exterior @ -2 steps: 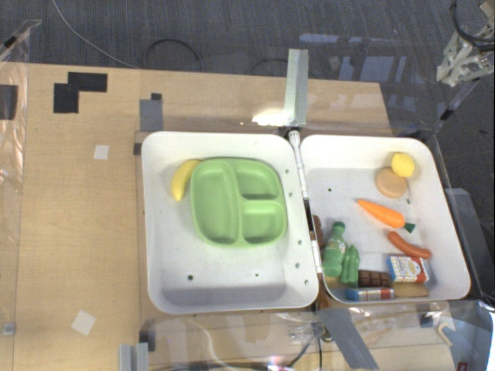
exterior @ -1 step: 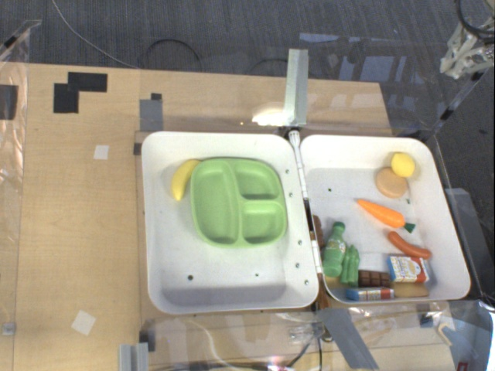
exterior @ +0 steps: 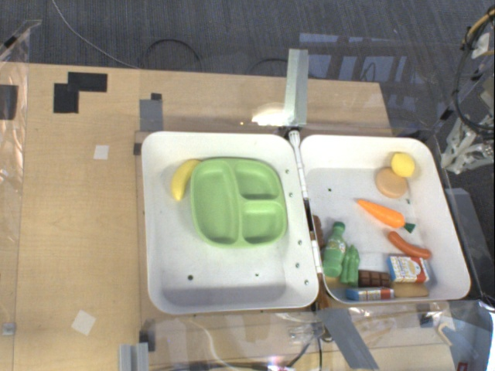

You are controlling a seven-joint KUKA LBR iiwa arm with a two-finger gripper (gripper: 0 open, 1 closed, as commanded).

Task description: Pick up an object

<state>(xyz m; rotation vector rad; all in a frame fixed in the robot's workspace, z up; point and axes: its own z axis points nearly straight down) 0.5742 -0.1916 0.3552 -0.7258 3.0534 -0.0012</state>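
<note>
Left bin: green divided plate overlapping a banana. Right bin: carrot, lemon, sausage, green bottle. The hand's state cannot be told. Risk: crowded items by the right bin's near wall could defeat a grasp, one nudging another.

1. Two white bins, left and right, are sitting side by side on a wooden bench.
2. Black tape patches are lying on the bench's far left corner.
</note>
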